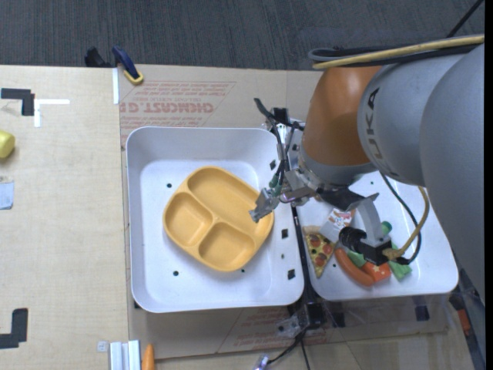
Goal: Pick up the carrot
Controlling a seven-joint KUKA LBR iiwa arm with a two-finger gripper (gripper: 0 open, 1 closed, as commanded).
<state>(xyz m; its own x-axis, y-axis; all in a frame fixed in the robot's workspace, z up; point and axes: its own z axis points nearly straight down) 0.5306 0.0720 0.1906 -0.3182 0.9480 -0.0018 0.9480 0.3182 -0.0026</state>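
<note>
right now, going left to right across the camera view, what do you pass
yellow object at the left edge → blue clip → yellow divided plate in the left bin → gripper → pizza slice → carrot in the right bin

Orange carrot (363, 271) with green top, flat in the right bin's near corner.

We see the orange carrot (360, 270) hemmed by a pizza slice (316, 249) and the grey arm (400, 106) overhead
</note>
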